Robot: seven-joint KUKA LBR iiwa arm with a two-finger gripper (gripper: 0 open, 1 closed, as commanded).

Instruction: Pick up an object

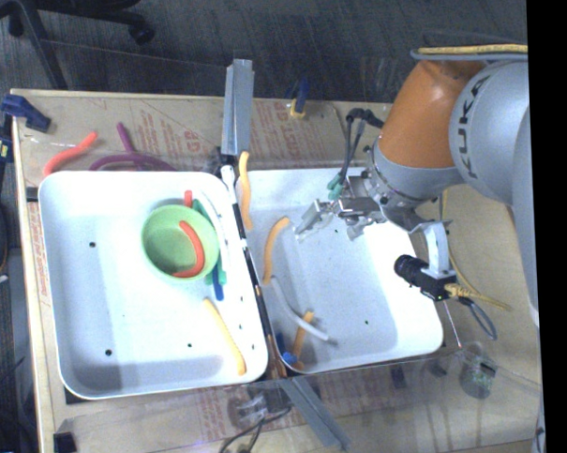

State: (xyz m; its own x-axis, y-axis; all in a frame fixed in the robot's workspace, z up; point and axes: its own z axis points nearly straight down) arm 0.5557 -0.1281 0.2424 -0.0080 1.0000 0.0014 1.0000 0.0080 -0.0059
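**Jaws over right bin, nothing picked yet**

Arm reaches in from the right; gripper (332, 215) hangs over the upper part of the right bin (401, 333). Jaws look spread, metal tips splayed to the left, nothing between them.

Candidate objects, right bin: a curved orange strip (276, 238) near the left wall, just left of and below the jaw tips; a pale tube (302, 323) lower down with a small orange piece (308, 316) touching it; something blue (286, 347) in the bottom left corner, too small to name.

Left bin (76, 305): green bowl (178, 240) with a red-orange curved piece in it, a yellow stick (225, 336) toward the lower right, a blue-green piece (216, 278) between them.

On the counter (166, 113) above the left bin, loose orange and purple tubes.

Progress, as judged: early. No grasp made, no object lifted. Nearest target appears to be the orange strip; descent, closing and lift all remain.
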